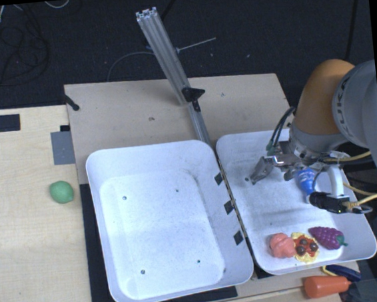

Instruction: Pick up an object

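Nearest the camera, an orange carrot-shaped toy (325,285) lies on the worktop (25,251) just outside the front edge of the right bin (261,206), beside a small blue-and-yellow item (342,271) too small to identify.

Inside that bin, along its front wall, sit the candidate objects: a pink-orange rounded toy (281,245), a yellow piece with dark red spots (306,247) touching it, and a purple grape cluster (327,237) just beside that. All three rest on the bin floor; none is lifted.

The gripper (264,170) hangs over the rear half of the same bin, well apart from that cluster. One dark finger is seen pointing left; whether the gripper is released or clenched cannot be told from this view. Nothing is seen between its fingers. A small blue thing (305,181) sits close under the wrist; whether it is a loose object or part of the arm's fittings cannot be told.

Judgement: the pick is not accomplished. No object is off the bin floor. Remaining: approach an object, close on it, and raise it.

Outward, the left bin (158,217) shows only its speckled floor. A green ball (61,192) lies on the worktop well left of both bins
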`<act>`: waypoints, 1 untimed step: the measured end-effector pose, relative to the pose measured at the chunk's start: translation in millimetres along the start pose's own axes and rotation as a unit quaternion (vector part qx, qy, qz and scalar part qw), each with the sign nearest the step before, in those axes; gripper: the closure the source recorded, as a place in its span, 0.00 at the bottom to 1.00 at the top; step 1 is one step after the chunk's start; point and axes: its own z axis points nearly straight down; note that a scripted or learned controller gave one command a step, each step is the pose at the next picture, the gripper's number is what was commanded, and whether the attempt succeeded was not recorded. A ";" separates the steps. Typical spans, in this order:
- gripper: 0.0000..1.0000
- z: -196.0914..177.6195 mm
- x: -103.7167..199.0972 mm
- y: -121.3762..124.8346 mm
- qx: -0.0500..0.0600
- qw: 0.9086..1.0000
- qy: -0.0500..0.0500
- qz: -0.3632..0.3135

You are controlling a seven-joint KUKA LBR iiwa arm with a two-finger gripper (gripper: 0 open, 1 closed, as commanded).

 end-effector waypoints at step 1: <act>0.00 22.7 0.9 -0.2 -0.002 1.000 0.000 0.000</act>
